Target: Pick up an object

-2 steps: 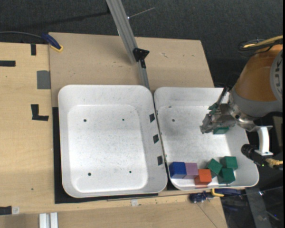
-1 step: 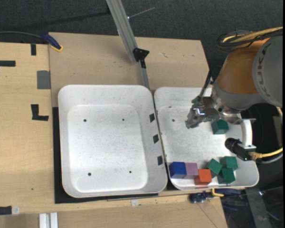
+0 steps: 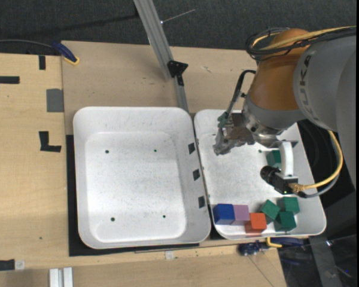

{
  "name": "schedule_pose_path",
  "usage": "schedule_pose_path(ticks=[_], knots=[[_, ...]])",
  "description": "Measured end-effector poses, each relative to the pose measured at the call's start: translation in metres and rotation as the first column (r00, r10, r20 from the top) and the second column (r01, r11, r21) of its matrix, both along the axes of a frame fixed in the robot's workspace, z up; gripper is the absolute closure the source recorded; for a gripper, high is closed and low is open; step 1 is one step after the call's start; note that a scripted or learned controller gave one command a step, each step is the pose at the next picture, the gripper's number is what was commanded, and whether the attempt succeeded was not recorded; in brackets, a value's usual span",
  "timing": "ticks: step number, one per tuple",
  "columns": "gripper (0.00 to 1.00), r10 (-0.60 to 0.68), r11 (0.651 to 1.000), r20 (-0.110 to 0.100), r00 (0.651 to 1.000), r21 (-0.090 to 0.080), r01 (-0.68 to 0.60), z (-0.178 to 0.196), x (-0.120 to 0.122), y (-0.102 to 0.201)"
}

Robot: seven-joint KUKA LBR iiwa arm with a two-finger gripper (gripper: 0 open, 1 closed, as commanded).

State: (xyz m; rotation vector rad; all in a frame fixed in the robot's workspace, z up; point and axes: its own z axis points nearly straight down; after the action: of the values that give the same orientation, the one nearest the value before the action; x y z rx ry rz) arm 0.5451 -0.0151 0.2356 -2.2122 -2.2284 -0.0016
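Wooden table carries my two white bins side by side. Left bin is the bigger one from here. Right bin holds small blocks crowded along its near edge: a blue block, a lilac block, an orange block and green blocks. Another green block lies farther back. My jaws hang over that bin's far left part; whether they are open I cannot tell.

Both white bins look like smooth, faintly speckled plastic on a matt, wood-grained bench.
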Motion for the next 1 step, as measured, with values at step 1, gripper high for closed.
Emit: schedule_pose_path(ticks=[1], knots=[[1.00, 0.001, 1.000, 0.000, 1.000, 0.000, -0.001, 0.0067, 0.0185, 0.0571]])
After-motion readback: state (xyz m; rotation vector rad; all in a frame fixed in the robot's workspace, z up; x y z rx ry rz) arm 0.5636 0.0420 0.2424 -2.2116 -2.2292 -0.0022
